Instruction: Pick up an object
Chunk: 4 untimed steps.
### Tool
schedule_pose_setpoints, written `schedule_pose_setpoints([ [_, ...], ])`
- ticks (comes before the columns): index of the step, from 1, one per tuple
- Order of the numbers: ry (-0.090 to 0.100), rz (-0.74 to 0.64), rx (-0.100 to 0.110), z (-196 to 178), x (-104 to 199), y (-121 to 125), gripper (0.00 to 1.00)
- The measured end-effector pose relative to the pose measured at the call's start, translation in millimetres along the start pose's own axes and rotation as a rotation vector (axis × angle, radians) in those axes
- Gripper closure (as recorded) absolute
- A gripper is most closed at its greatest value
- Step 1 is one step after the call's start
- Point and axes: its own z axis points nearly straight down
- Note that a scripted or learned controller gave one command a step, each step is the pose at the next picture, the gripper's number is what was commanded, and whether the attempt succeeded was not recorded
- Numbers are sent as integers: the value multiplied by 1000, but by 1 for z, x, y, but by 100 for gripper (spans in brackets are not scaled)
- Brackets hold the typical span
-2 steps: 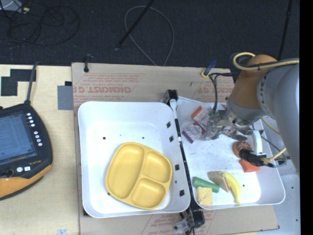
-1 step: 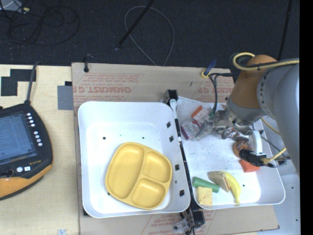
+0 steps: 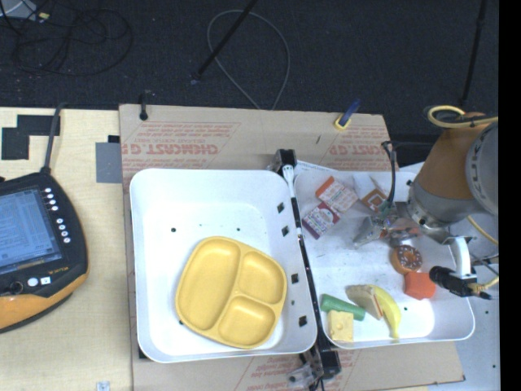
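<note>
My gripper (image 3: 381,233) reaches in from the right and hangs low over the middle of the right bin (image 3: 456,329). Its grey fingers (image 3: 363,234) stand spread, open, with nothing between them. Just left of it lie two red-and-white snack packets (image 3: 327,206). A small brown packet (image 3: 375,199) lies just behind it. In front of it are a brown donut (image 3: 406,258) and a red-orange block (image 3: 419,285). Along the bin's near side lie a green piece (image 3: 342,305), a yellow cheese wedge (image 3: 341,326), a sandwich slice (image 3: 364,295) and a banana (image 3: 388,311).
The left bin (image 3: 163,218) holds a yellow divided plate (image 3: 230,291). A black divider rail (image 3: 295,251) runs between the bins. A tablet-like pendant (image 3: 32,247) lies at the far left of the bench. Cables trail over the dark floor behind.
</note>
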Motion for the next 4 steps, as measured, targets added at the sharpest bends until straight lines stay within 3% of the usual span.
schedule_pose_setpoints([
  [1, -13, 2, 2, 2, 23, -77, 0],
  [2, -15, -2, -5, 2, 35, -2, 0],
  [3, -15, 0, -1, 2, 44, 57, 0],
  [4, -16, -2, 0, -9, 44, 55, 100],
])
